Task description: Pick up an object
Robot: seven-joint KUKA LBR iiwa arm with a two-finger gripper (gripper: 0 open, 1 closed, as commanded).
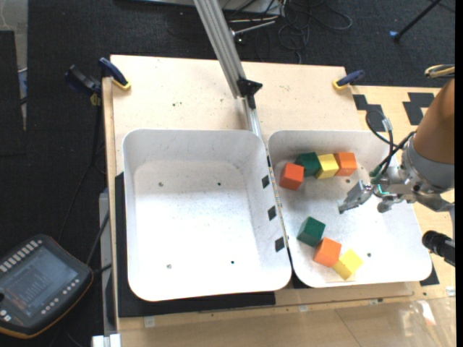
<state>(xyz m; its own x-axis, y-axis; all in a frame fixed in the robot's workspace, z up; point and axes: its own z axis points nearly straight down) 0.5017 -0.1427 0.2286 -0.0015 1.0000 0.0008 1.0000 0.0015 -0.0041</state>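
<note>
Several coloured blocks lie in the right bin (405,266). Along its far side an orange block (292,175), a green block (309,163), a yellow block (328,165) and another orange block (346,163) sit in a row. Near the front lie a green block (312,231), an orange block (327,251) and a yellow block (347,264), touching in a diagonal line. My gripper (369,200) hangs over the bin's middle right, between the two groups. It is open and nothing is between its fingers.
The left bin (145,194) stands beside the right one, sharing a raised middle edge. A slanted metal pole (221,38) rises from the bench behind the bins. Clamps sit at the bench's far corners. A teach pendant (32,284) lies at the lower left.
</note>
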